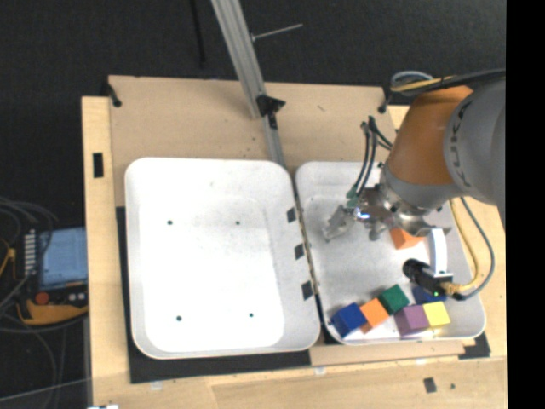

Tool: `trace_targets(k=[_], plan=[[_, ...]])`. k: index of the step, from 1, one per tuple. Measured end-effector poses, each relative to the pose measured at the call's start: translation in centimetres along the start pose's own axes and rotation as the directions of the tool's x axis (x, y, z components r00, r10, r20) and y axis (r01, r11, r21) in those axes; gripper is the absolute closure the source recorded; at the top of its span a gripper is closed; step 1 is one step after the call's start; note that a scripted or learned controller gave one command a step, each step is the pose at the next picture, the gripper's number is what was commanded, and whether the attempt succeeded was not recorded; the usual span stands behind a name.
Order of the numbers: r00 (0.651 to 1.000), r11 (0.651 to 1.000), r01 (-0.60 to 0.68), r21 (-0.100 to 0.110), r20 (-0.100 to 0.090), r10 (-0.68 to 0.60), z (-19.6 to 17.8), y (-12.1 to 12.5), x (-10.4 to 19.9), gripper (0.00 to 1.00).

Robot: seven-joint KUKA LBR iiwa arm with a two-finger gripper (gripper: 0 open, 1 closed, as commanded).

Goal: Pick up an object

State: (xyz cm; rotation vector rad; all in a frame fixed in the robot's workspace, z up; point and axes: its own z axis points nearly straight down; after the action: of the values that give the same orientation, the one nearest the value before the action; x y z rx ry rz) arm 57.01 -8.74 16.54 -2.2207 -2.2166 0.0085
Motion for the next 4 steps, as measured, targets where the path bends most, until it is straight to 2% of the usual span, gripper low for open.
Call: trace_targets(k=[1, 2, 4], plan=[[1.0, 1.0, 0.0, -0.001, 0.0, 0.0, 5.3, -1.1, 0.1, 0.0], [1.0, 1.0, -0.005, -0.012, -0.002, 0.005, 3.9, -0.8, 0.1, 1.0], [1.0, 1.0, 0.006, -0.014, -0.001, -0.006, -5.8, 0.6, 0.6, 1.0]])
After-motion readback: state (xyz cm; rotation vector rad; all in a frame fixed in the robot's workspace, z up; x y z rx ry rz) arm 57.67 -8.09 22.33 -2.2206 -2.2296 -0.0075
